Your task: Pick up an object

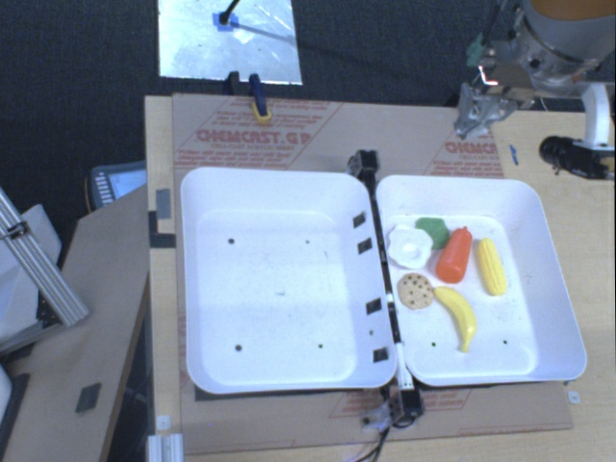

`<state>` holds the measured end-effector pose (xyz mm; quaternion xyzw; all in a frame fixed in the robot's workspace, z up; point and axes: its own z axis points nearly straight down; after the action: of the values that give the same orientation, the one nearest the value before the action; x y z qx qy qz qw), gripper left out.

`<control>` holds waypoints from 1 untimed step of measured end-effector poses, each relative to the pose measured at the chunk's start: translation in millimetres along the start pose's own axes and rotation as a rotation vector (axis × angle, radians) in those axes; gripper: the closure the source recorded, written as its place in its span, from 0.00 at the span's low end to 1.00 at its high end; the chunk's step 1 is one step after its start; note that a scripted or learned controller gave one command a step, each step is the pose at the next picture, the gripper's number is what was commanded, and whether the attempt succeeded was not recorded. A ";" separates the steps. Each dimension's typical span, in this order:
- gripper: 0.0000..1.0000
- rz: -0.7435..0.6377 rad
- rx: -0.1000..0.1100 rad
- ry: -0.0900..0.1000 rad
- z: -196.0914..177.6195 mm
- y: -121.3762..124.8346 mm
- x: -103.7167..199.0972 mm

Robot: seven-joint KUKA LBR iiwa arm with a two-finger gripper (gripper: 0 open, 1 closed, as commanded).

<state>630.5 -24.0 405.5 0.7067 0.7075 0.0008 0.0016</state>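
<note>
Over at the far left a slanted aluminium rail (38, 268) leans across a lower side table (106, 296). Behind it, past the tabletop's (318, 128) back edge, a shiny square metal sheet (229, 27) lies on the dark floor, with a small blue piece (227, 20) on it.

On the tabletop two shallow white bins sit side by side, touching along a middle seam held by black clips (373, 277). The left bin (202, 354) shows just its white floor with a few small dark dots.

The right bin (549, 258) holds all the toy food, grouped in its left and middle part. Nearest the seam is a white fried egg (408, 247), with a green piece (432, 229) touching its upper right. Just below the egg lies a round brown cookie (415, 291). Right of the egg, an orange-red bottle (454, 255) lies tilted, and just beside it a yellow corn cob (492, 265). Below those two a banana (458, 316) curves down toward the bin's front.

At the upper right the arm hangs above the tabletop's back edge, its end effector (478, 114) behind the right bin and well apart from every object. I cannot tell whether it is apart or together; nothing is visibly held by it.
</note>
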 end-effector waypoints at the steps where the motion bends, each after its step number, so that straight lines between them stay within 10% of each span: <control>1: 1.00 0.000 0.001 0.001 0.6 -12.3 -10.5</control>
<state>618.2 -34.5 404.9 0.7069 0.7073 0.0007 0.0008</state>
